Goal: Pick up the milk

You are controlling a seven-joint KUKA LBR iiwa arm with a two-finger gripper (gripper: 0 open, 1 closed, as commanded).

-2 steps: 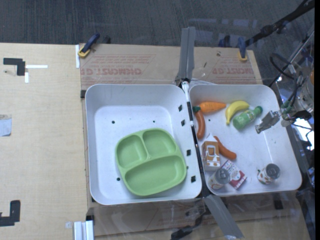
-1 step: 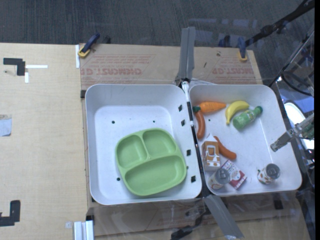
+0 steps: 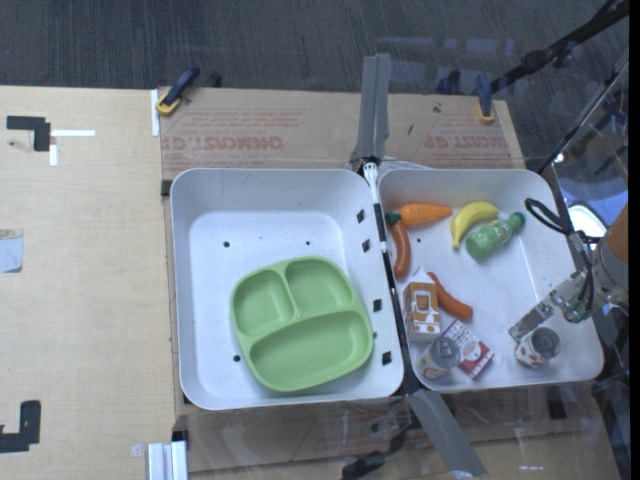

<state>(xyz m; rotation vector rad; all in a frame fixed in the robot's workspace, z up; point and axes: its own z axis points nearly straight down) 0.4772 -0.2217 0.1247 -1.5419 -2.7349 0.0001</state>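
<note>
The hand is being held at the right bin's far-right edge; whether it's spread or pinched can't be told. The milk carton is lying well off to its left, long axis pointing up-down.

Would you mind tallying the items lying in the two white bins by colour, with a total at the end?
Green: 2, the divided plate and the bottle
Orange: 3, the carrot and two sausage-like pieces
Yellow: 1, the banana
White with print: 4, the milk carton, two cans and a small packet
Total: 10
</note>
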